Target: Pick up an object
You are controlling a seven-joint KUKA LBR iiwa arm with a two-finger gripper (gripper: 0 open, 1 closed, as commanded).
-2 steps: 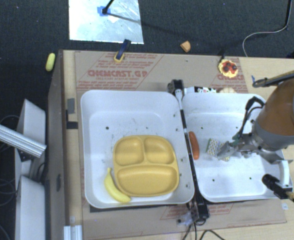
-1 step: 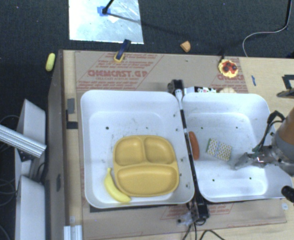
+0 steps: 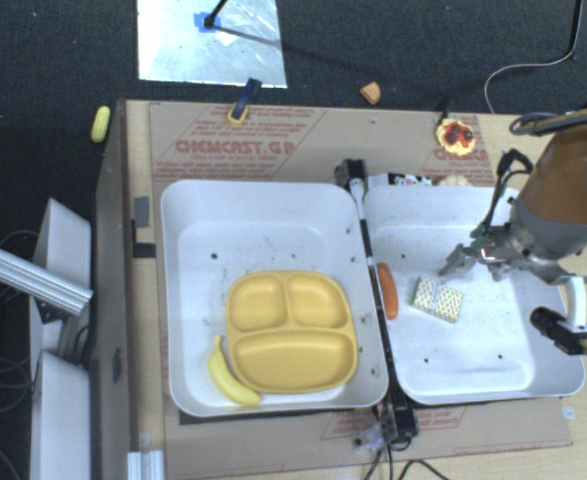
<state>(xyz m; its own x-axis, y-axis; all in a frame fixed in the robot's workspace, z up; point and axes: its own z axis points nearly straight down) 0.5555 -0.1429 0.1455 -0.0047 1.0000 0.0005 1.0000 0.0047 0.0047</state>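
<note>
Desk point(image 3: 273, 133) bins: end effector point(image 3: 463, 260) hovers spread, holding nothing, in right bin point(image 3: 473, 368) beside sponge point(image 3: 439, 299); approach step, next likely lower and close on it.

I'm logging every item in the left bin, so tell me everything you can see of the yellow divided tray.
The yellow divided tray looks like moulded plastic, rounded at the corners, with three compartments: two smaller ones at the far side and one wide one at the near side. It lies flat and right side up in the near half of the left bin, close to the wall shared with the right bin. A banana lies along its near-left corner, seemingly touching its rim.
</note>
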